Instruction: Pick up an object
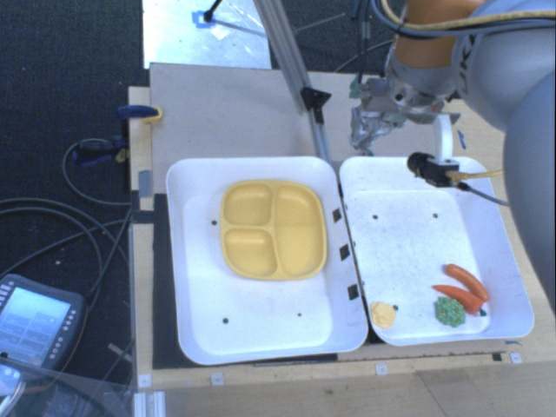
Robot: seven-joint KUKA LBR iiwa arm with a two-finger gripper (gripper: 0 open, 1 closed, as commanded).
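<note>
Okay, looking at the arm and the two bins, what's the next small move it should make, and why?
Probably swing the gripper toward the camera, over the right bin. It hangs above that bin's far left corner, while the orange carrots, green broccoli and a pale yellow piece lie along its near edge.

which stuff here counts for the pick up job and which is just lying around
Part of the job:
- gripper, above the far edge of the right bin
- two orange carrots in the right bin
- green broccoli piece beside them
- small yellow item at the bin's near left corner
- yellow divided plate in the left bin

Lying about:
- handheld controller
- blue clamp
- loose cables
</note>
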